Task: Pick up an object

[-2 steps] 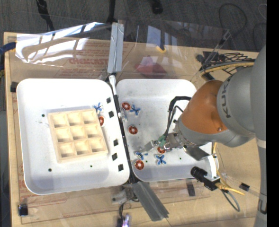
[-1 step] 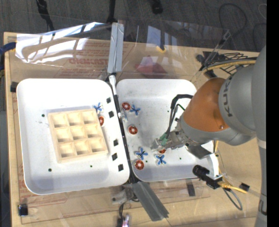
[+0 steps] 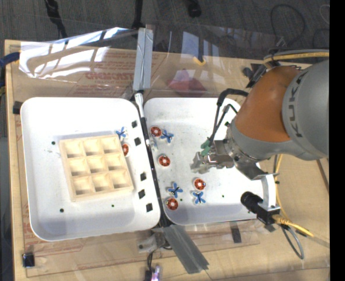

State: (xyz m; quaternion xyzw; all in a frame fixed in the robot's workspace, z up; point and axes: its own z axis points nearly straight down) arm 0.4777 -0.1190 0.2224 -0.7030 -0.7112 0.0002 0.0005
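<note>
On the left of the desk (image 3: 20,57), the left bin (image 3: 37,204) carries a pale wooden tray (image 3: 96,165) of nine square cells, with a blue jack (image 3: 121,134) and a red ring (image 3: 125,150) tucked against the tray's right edge.

The right bin (image 3: 187,111) holds the loose pieces. Two red rings (image 3: 155,132) (image 3: 164,161) and another blue jack (image 3: 168,136) lie along its left wall. Nearer its front edge sit a blue jack (image 3: 174,189), a red ring (image 3: 172,204), a further red ring (image 3: 200,184) and one more blue jack (image 3: 199,198).

The jaws (image 3: 204,160) hover over the middle of the right bin, pointing toward its left wall. The closest pieces are the ring and jack just toward the front edge from the jaws; that ring looks like the likeliest target, so the move would be a short shift toward the front wall and then down. Whether the jaws are spread or closed I cannot tell, and nothing is visibly held.

The arm (image 3: 289,113) reaches in from the right edge of the desk, its orange band bulking over the bin's right wall, wrist bent downward.
</note>
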